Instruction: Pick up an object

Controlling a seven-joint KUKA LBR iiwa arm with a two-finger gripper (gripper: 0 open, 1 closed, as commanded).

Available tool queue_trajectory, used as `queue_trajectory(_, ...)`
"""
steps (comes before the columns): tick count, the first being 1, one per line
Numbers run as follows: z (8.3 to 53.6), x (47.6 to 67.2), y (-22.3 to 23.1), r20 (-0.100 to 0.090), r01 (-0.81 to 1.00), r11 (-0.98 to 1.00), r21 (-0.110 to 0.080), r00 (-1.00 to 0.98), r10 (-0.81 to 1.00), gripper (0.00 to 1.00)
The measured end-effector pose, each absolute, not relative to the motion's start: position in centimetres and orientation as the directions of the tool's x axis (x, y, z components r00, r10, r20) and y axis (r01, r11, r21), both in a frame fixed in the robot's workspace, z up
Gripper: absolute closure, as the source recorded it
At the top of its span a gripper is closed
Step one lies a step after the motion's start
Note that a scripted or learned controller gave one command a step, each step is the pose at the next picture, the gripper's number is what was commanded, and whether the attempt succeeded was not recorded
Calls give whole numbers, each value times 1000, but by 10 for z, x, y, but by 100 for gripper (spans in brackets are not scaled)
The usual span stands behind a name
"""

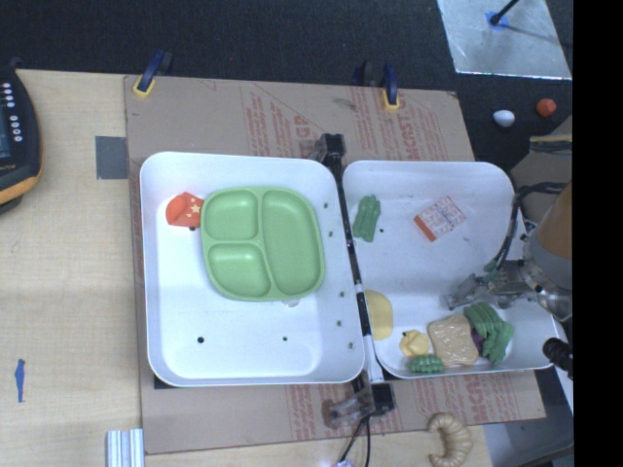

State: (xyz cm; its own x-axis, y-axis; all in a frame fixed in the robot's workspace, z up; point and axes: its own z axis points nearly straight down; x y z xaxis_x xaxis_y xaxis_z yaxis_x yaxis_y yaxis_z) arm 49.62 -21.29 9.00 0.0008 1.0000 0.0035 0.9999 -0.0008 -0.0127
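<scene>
Camera view puts your likeliest target, the green toy [490, 330], in the right bin [428, 178] at about five o'clock, lying against a tan slab [454, 341] with a purple bit between them. Just at eleven o'clock of that toy hangs the gripper [479, 286], reaching in from three o'clock, very near the toy but with nothing between its tips. You cannot tell from this angle whether the fingers are spread or closed; the metal parts blur together.

My read is that you are in the approach step, with no grasp yet made. The next move calls for shifting toward five o'clock over the green toy, then going down with room on both sides, since the slab crowds it and the bin wall is close.

Around it in the same bin: a yellow piece [415, 341] and a small green piece [425, 364] at six o'clock, a pale yellow lump [378, 313] at the left wall, a green pod [366, 218] at eleven o'clock, an orange card [438, 219] at twelve.

The left bin [170, 343] holds a green tray [263, 242] and a red toy [183, 209].
</scene>
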Motion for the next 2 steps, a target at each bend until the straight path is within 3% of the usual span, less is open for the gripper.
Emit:
queue_trajectory(1, 171, 562, -183, -2, 1000, 9, 8, -9, 1000, 0)
queue_trajectory(2, 87, 470, -213, 4, 1000, -2, -14, 2, 1000, 0)
